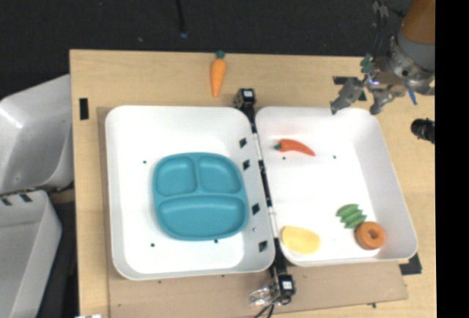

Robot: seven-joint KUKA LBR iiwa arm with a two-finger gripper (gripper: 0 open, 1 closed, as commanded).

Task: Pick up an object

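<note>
My gripper (360, 100) hovers above the far right corner of the right bin (381, 141), its two fingers spread apart with nothing between them. Inside that bin lie a red chili pepper (295, 147) near the far left, a yellow lemon-like piece (300, 239) at the near left, a green leafy piece (350, 215) and an orange ring-shaped piece (371, 235) at the near right. All of them are well apart from the gripper.
The left bin (121, 185) holds a teal divided plate (199, 195). An orange carrot (218, 75) lies on the wooden bench behind the bins. Black clips (245, 97) sit along the seam between the bins.
</note>
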